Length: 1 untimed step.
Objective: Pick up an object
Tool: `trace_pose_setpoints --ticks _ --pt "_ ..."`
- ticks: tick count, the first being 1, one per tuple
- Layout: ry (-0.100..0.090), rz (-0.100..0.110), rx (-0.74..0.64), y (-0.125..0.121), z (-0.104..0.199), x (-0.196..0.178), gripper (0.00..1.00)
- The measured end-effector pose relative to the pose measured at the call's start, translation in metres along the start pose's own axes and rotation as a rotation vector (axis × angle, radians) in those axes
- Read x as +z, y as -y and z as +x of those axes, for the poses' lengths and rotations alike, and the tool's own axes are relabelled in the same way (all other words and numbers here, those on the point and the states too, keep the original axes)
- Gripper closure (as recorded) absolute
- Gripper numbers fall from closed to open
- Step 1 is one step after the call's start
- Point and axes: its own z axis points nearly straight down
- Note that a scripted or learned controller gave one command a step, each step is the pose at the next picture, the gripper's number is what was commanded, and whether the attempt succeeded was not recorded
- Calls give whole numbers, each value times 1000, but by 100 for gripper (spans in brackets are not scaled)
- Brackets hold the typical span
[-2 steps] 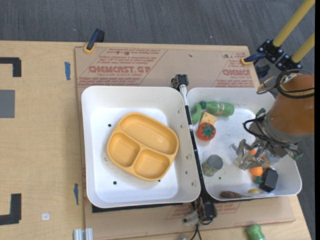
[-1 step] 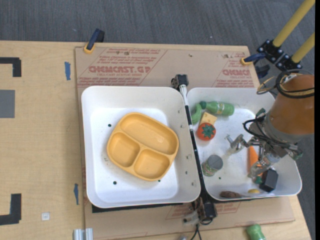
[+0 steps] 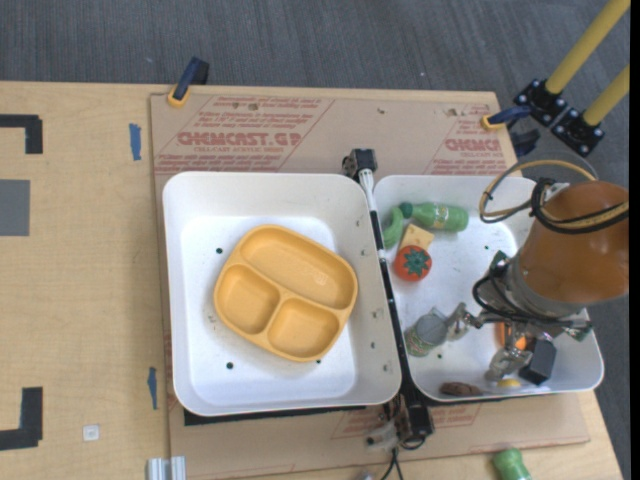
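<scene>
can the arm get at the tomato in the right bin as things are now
Probably yes. The tomato lies bare near the right bin's left wall, with only a yellow block touching its upper side. The pincer sits lower in the same bin, and nothing lies between them.

Yellow divided plate [image 3: 285, 293] in left bin [image 3: 190, 268], arm [image 3: 575, 243] over right bin [image 3: 470, 190]
</scene>
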Motion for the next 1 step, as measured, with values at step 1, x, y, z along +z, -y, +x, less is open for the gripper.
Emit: trace_pose_setpoints --ticks 1 --pt "0 2 -484 -7 -4 0 0"
